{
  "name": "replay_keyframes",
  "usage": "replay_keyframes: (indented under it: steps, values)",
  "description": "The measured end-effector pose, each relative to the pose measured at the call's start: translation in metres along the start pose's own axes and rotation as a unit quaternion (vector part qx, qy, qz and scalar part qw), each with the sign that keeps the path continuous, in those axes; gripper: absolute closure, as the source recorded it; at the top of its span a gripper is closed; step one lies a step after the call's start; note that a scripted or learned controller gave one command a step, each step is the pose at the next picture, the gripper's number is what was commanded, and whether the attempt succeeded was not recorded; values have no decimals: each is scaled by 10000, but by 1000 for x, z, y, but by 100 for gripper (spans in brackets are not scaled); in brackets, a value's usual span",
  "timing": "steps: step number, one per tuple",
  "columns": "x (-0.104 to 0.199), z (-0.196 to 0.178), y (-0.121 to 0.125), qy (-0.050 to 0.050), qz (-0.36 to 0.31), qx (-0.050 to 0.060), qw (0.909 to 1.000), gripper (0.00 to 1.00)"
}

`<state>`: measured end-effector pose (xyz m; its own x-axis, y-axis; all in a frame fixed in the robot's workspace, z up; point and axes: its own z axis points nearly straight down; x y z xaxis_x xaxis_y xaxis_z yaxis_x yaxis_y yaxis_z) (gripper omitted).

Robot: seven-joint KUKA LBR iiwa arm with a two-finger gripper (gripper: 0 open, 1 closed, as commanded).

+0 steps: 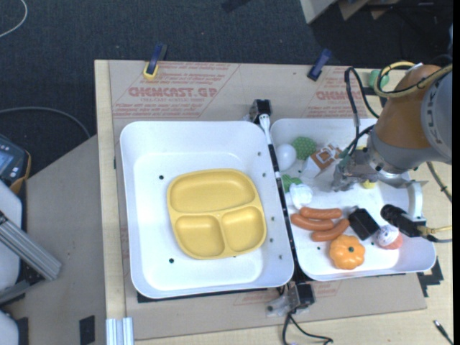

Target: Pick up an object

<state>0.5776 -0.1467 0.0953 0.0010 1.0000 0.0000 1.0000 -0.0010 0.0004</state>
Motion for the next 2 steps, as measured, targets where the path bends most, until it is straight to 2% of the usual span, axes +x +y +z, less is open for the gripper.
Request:
replay_keyframes:
  steps: [1, 2]
  values:
    - [-4, -44, 1, -11, 1, -25, 10000, 100]
    - [-5, -108, 6, -11, -11, -39, 10000, 100]
